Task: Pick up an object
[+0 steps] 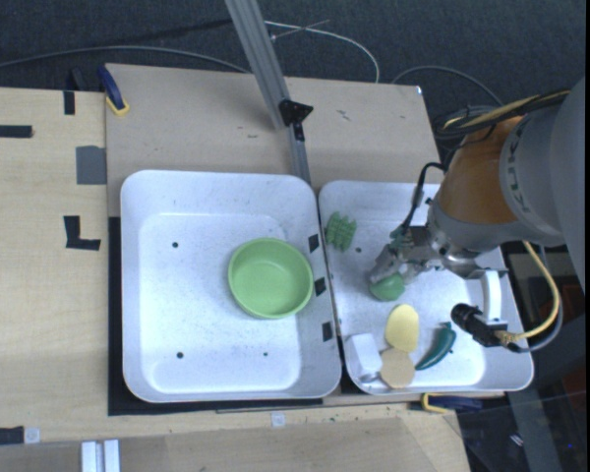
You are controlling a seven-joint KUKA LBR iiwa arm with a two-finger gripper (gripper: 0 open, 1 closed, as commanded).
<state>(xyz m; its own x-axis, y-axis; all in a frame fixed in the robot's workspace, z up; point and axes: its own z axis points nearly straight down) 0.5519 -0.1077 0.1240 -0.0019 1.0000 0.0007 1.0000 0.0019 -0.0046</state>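
Green object (386,287) at gripper (391,266) fingertips

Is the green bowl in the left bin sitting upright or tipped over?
Upright. The green bowl shows its full round rim and hollow inside facing up, resting on the floor of the left bin.

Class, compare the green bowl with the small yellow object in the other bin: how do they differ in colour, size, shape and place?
Colour: the green bowl is light green; the yellow object is pale yellow.
Size: the bowl is much larger than the yellow object.
Shape: the bowl is round and hollow, opening upward; the yellow object is a solid oval.
Place: the bowl sits in the left bin; the yellow object lies in the right bin among other small items.
Both rest on a white bin floor.
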